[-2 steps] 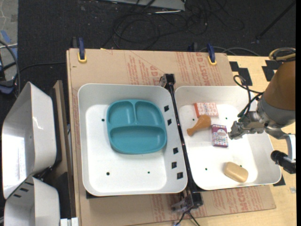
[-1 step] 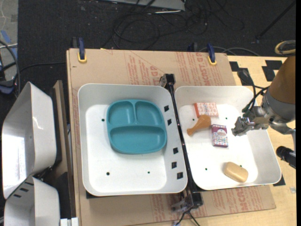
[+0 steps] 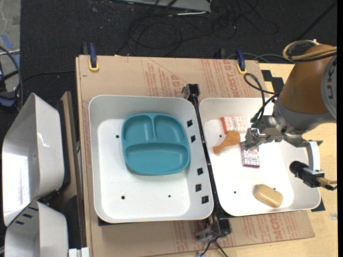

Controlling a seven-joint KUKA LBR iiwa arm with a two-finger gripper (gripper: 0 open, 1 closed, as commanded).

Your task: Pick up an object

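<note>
In the right bin (image 3: pixel 300 199) lie one tan bread roll (image 3: pixel 268 195), one small printed packet (image 3: pixel 250 157) under the hand (image 3: pixel 254 140), one orange drumstick (image 3: pixel 228 142) and one red-and-white box (image 3: pixel 236 123), labels unreadable; one teal divided plate (image 3: pixel 156 144) fills the left bin (image 3: pixel 102 159).

The left bin (image 3: pixel 102 159) has a big teal plate (image 3: pixel 155 143) in its top half. The floor below the plate is bare, so there is room to reach there. In the right bin (image 3: pixel 300 199), a small box (image 3: pixel 235 123), an orange piece (image 3: pixel 227 141) and a little packet (image 3: pixel 251 157) sit close together near the top left. The arm (image 3: pixel 305 95) hangs over that bin's right side. A tan lump (image 3: pixel 268 195) sits low down, with bare floor to its left.
</note>
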